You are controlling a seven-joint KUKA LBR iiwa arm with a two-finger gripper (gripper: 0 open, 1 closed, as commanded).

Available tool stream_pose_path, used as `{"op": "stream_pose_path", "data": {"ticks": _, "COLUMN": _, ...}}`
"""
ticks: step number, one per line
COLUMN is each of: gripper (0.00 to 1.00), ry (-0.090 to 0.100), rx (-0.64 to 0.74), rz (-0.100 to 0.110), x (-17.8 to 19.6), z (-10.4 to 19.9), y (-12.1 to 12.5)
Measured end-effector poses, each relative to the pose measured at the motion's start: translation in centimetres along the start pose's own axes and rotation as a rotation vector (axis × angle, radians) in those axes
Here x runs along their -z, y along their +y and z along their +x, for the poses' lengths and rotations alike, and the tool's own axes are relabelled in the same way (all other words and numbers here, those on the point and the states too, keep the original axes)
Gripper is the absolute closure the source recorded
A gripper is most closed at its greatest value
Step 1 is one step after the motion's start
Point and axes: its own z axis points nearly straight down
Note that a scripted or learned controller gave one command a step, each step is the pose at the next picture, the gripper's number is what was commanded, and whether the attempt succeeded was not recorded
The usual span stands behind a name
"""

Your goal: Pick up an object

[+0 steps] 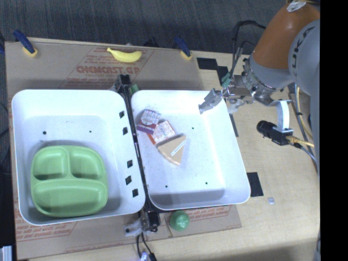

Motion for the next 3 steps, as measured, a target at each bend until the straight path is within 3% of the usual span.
{"op": "stream_pose_path", "data": {"ticks": 1, "gripper": 0.0, "ry": 0.002, "rx": 0.001, "rz": 0.002, "x": -15.6, "z": 2.0, "y": -2.9}}
{"op": "stream_pose_path", "data": {"ticks": 2, "gripper": 0.0, "ry": -0.002, "rx": 0.002, "rz": -0.013, "x": -16.6, "z": 3.1, "y": -9.1}}
{"op": "stream_pose_path", "data": {"ticks": 3, "gripper": 1.0, "ry": -0.001, "rx": 0.009, "rz": -0.012, "x": -15.6, "z": 3.2, "y": -9.0}}
